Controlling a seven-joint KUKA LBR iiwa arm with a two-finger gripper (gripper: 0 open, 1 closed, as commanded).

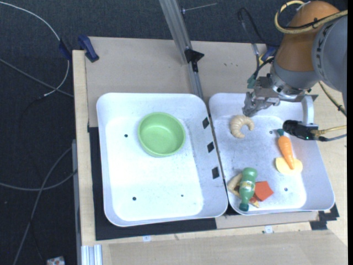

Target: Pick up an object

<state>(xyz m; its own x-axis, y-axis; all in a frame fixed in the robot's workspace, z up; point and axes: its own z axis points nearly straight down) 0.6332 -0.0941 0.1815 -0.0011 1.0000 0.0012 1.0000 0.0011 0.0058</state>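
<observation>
Croissant [241, 126], pale tan and curved, lying in the upper left part of the right bin [325, 186], near the wall that borders the left bin [110, 148]. The gripper [252, 107] sits just above and beside the croissant's upper edge; whether it touches the pastry, and how it is set, cannot be told from this angle. The grey arm [300, 43] with its orange band enters from the upper right. Elsewhere in the right bin: a carrot [285, 147] beside a yellow piece [288, 165] at the right, and a green bottle [247, 182] touching an orange block [263, 191] near the front wall. A green bowl [161, 133] stands upright in the left bin.
</observation>
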